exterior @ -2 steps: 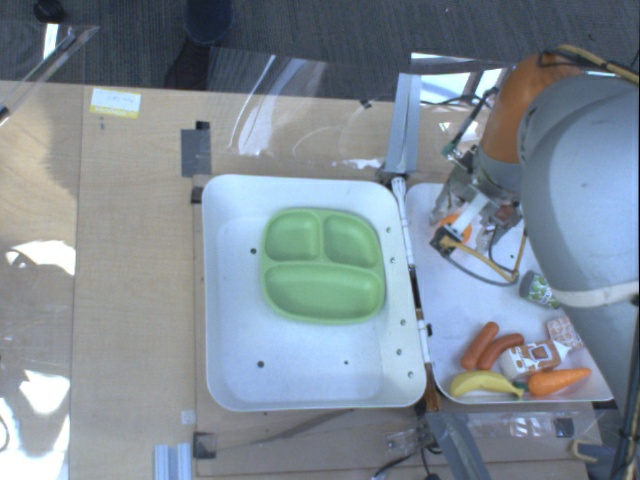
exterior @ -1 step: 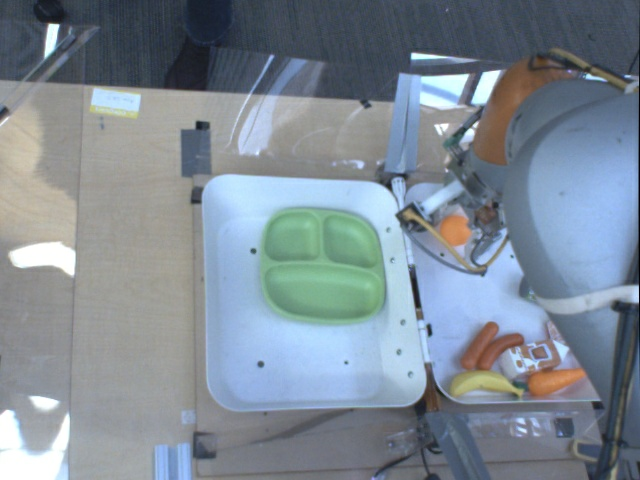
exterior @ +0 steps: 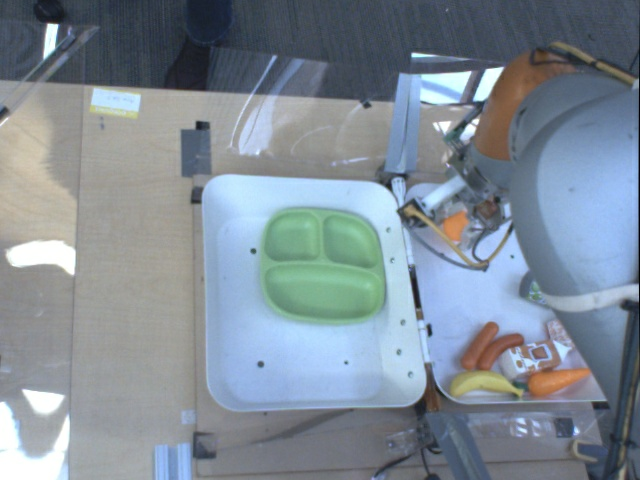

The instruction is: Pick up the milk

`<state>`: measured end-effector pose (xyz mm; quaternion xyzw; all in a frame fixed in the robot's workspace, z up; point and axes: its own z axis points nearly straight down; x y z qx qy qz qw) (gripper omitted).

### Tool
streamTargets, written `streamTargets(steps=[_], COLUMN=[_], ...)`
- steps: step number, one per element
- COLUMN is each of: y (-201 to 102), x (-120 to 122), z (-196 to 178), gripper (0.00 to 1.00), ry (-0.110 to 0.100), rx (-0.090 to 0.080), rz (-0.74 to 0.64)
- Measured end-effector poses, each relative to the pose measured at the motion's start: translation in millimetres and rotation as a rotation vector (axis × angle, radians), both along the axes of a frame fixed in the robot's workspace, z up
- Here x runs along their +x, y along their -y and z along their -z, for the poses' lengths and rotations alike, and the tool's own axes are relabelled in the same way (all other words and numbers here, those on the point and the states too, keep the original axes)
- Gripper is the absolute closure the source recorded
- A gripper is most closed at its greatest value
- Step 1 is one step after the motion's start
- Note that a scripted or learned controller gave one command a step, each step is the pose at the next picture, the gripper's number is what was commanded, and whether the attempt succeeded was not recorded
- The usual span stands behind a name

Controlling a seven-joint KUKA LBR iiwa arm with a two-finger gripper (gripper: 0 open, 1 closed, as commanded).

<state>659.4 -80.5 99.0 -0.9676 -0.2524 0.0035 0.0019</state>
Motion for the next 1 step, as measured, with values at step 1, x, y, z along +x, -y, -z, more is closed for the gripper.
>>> streamTargets(steps=[1], y=[-72.4], x=[-28.6], z=[-86.3], gripper=[1.0], ry=[0.014], rx=[-0.001], rz=[0.258])
